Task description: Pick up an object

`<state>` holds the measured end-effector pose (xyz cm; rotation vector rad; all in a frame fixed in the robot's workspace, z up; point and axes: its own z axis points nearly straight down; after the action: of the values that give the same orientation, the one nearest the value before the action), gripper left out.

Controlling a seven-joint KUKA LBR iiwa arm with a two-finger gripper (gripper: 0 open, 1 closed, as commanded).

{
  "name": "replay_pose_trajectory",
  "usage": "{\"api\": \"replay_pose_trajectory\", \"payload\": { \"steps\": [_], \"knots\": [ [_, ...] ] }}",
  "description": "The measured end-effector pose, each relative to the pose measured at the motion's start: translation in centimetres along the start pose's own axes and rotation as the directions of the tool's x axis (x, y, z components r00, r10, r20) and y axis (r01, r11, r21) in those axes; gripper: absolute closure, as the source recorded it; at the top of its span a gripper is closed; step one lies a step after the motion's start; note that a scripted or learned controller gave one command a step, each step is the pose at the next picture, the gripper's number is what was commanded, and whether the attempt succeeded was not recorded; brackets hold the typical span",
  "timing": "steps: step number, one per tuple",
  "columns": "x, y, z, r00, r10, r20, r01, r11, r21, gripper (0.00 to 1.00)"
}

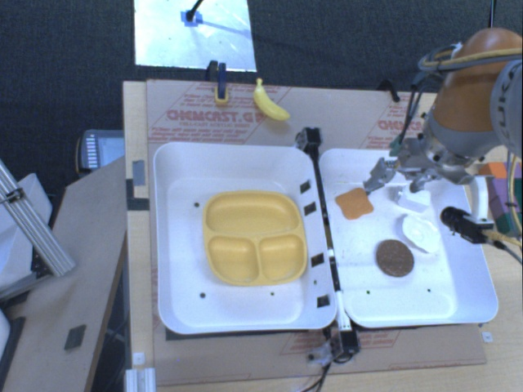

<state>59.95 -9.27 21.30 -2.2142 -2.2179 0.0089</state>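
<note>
Here, the gripper [398, 178] hangs low over the far part of the right bin [466, 300], its two fingers spread wide with nothing between them. Just below its left finger lies an orange flat piece [355, 203], a white object [419, 233] lies just beneath and to the right, and a brown round disc [395, 258] sits further toward the near rim. Well off to the gripper's left, the left bin [176, 219] holds a yellow divided tray [252, 237], while a banana [270, 103] rests on the board beyond.
</note>
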Motion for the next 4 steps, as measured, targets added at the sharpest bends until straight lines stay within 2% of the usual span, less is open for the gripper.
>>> {"api": "replay_pose_trajectory", "payload": {
  "steps": [1,2,3,4],
  "knots": [
    [0.0,0.2,-0.5,1.0,-0.001,0.001,0.001,1.0,-0.01,0.0],
    [-0.5,1.1,4.7,1.0,0.0,0.002,0.0,1.0,-0.007,0.0],
    [-1.0,0.5,10.6,1.0,0.001,0.001,-0.001,1.0,-0.006,0.0],
    [-1.0,0.5,12.9,1.0,0.0,0.001,0.0,1.0,-0.008,0.0]
  ]
}}
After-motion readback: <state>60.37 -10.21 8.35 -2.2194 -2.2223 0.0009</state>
